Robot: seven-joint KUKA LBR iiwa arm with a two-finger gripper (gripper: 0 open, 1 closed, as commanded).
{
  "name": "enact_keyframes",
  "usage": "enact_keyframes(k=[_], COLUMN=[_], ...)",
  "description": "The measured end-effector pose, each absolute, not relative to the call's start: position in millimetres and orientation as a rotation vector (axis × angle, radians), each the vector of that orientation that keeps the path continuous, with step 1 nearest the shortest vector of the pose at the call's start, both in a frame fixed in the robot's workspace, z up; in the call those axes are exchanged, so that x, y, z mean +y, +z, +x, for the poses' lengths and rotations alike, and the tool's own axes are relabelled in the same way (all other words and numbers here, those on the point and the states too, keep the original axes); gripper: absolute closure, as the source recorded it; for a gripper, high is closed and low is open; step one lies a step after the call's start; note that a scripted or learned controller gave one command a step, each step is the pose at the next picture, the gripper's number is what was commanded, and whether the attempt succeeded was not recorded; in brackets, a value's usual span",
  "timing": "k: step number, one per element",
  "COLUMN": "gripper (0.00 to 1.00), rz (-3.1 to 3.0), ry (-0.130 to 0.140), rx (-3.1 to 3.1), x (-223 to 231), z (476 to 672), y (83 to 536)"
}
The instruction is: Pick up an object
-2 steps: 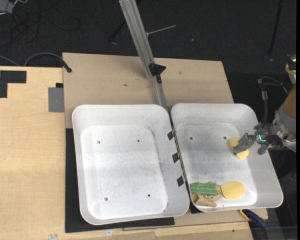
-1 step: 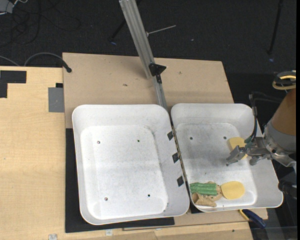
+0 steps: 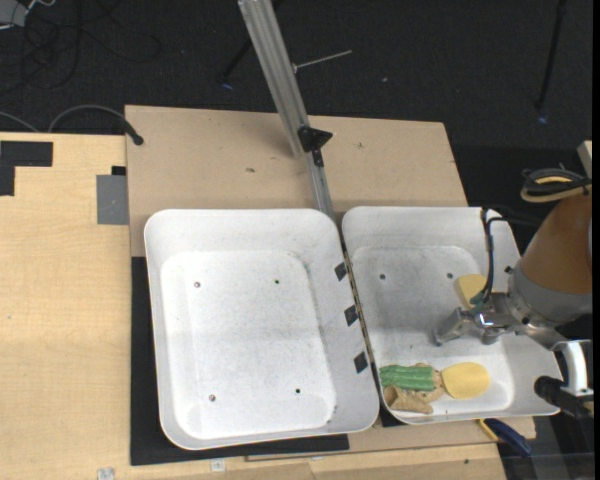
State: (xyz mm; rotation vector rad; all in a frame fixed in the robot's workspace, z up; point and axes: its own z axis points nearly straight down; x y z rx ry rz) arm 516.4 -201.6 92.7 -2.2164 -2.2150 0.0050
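Note:
In the right bin [image 3: 410, 238], near its front edge, lie a green spiky toy [image 3: 408, 376], a tan piece [image 3: 412, 399] just under it, and a round yellow object [image 3: 466, 379] beside them. Another yellow object [image 3: 470, 288] sits by the bin's right side, partly behind the arm. My gripper [image 3: 450, 331] reaches in from the right and hangs low over the bin floor, above and slightly right of the green toy. I see nothing between its fingers, and their spread is unclear.
The left bin [image 3: 242, 323] sits beside the right one, joined by black clips [image 3: 351, 314]. A slanted metal rail [image 3: 280, 78] rises behind the bins. The arm's orange band [image 3: 563, 248] stands over the right bin's right edge.

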Motion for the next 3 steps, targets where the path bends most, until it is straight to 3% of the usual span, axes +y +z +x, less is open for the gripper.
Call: enact_keyframes(k=[1,3], gripper=[1.00,1.00], rz=[-2.225,-2.223], ry=[0.002,-0.003], rx=[-2.212,-2.226], x=[-203.3,-206.2], z=[517.1,518.5], y=[105.7,211.2])
